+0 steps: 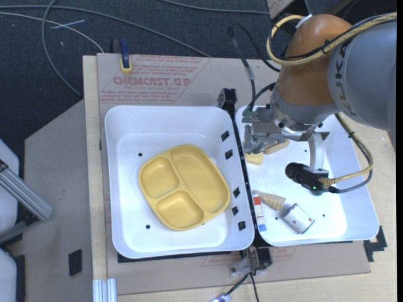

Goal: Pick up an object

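Observation:
My gripper (257, 141) hangs low over the far left part of the right bin (352, 222), close to the wall between the bins. Right beneath it lies a pale tan piece (254, 158), with another tan bit (276, 147) showing just to its right; the gripper hides how they join. Nearer the front of the same bin lie a ridged cream cone (272, 199), a thin white and red tube (258, 210) and a small grey cylinder (296, 218).
A yellow three-compartment plate (183, 185) lies in the middle of the left bin (119, 168). The grey arm with its orange band (315, 39) spans the right bin's far side. Cardboard (151, 80) lies under the bins.

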You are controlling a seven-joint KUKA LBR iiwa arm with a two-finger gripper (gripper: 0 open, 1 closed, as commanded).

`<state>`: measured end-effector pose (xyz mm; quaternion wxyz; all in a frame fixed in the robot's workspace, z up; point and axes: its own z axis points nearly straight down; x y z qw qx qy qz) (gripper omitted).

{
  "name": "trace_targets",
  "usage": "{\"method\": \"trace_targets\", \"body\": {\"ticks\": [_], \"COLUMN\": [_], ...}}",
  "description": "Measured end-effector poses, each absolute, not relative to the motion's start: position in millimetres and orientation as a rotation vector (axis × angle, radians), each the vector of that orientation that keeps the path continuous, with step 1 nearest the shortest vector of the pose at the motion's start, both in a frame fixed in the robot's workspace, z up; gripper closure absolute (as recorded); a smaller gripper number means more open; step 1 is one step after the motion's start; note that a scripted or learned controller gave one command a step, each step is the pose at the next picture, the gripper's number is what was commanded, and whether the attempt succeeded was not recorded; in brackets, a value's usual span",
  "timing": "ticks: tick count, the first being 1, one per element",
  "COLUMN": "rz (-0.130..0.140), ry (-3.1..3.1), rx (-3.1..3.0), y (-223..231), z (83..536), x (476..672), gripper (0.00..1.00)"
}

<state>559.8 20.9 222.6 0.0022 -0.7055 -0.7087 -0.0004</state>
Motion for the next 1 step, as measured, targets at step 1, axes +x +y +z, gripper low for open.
{"method": "trace_targets", "body": {"ticks": [1], "rz": [0.001], "ry": [-2.223], "rx": [-2.212], "y": [60.5], "z": [231.0], "x": [528.6], "gripper": [1.00]}}
